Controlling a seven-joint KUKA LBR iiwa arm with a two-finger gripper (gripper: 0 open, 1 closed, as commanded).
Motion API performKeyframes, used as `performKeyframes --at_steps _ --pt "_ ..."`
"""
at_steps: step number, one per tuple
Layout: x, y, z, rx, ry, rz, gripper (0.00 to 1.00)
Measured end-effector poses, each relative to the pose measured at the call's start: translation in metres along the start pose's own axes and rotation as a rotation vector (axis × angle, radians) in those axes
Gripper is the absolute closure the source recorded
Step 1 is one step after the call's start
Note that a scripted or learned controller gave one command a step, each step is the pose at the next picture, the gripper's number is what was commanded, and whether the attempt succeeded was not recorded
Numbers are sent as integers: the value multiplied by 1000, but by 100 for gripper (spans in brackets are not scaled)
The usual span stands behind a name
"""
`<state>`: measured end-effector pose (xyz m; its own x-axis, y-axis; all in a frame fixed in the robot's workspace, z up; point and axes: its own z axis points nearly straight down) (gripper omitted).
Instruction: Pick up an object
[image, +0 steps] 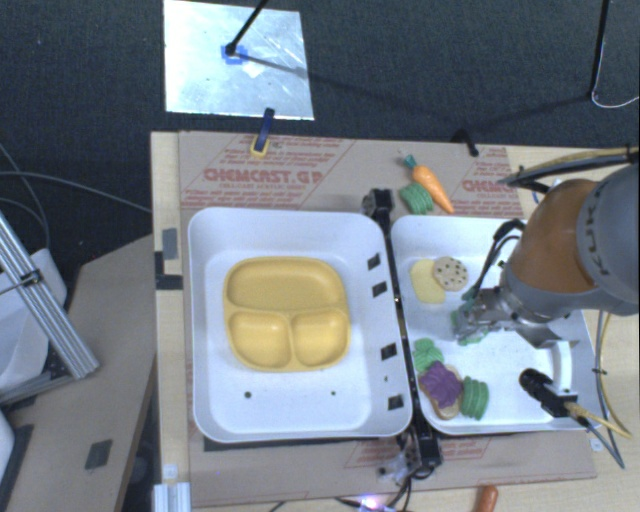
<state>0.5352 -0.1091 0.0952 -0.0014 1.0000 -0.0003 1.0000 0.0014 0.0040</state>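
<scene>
1. Arm (575, 245) reaches in from the right over the right bin (560, 415). Gripper (472, 322) sits low near that bin's middle.
2. Jaws: can't tell the opening. The finger area is a blur of grey metal with a green patch at it. Can't tell whether that patch is a toy or part of the tool, so no grasp confirmed.
3. Candidate objects, all in the right bin's left half:
   - Cookie (451, 271) on a yellow piece (428, 285), far-left of the gripper, near it.
   - Green piece (427, 352), near-left of the gripper, close by.
   - Purple piece (440, 383) and dark green piece (474, 397), at the near edge, touching or nearly so.
4. Key relation: everything lies left of the gripper. My read is that the green patch at the tip is the likeliest target, with the green piece as next closest. Long axes too blurred to call.
5. Left bin (205, 300) holds a yellow tray (287, 312). A carrot (432, 183) lies outside on the bench (300, 170), far side.
6. Risk, as judgement: the near-edge cluster is tight, and a closing grasp may catch 2 items.
</scene>
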Motion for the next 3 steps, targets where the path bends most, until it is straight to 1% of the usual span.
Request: performKeyframes --at_steps 1,2,3 --pt "77 -27 -94 -1 3 -8 100" --pt "95 -47 -171 -3 1 -6 100" --pt "169 -48 -128 6 3 -10 100"
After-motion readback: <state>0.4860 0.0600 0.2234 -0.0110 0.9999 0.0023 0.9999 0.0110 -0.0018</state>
